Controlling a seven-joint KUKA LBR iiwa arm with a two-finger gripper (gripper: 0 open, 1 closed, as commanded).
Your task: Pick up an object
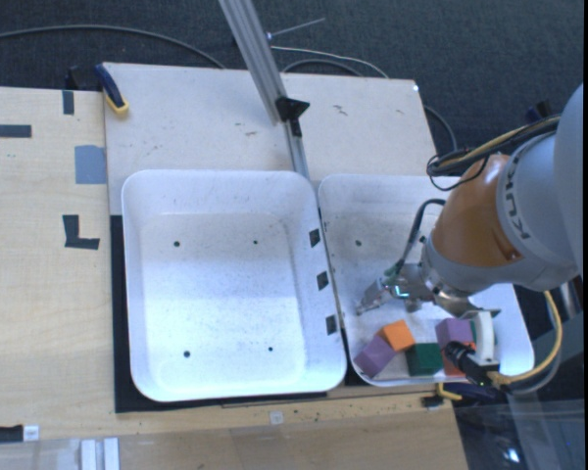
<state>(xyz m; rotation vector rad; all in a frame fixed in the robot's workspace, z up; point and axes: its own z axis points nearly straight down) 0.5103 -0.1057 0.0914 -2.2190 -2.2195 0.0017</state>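
Dark carpet surrounds a pale wooden bench (39, 262) that carries two shallow white bins side by side. By size, the left bin (147, 204) comes first, a wide tray with speckled walls, apparently kept as a drop-off place. The right bin (358, 204) butts against it and serves as the source, which likely explains why the arm (510, 213), grey with an orange band, reaches in over that tray from the right. A metal rail (255, 47) slants across the top of the bench.

Low in the right bin, small blocks cluster in the near corner, probably pushed together there: a purple block (374, 353), an orange block (399, 335) touching it, a green block (424, 359) just beside, and a second purple block (455, 331) close to the wrist. They look like plain, hard-edged cubes, easy to pinch on flat sides.

Smallest is the gripper (384, 292), hanging just above and beside the orange block, which seems the likeliest target. Nothing is visibly held by it, and whether it is released or clenched cannot be told at this angle.
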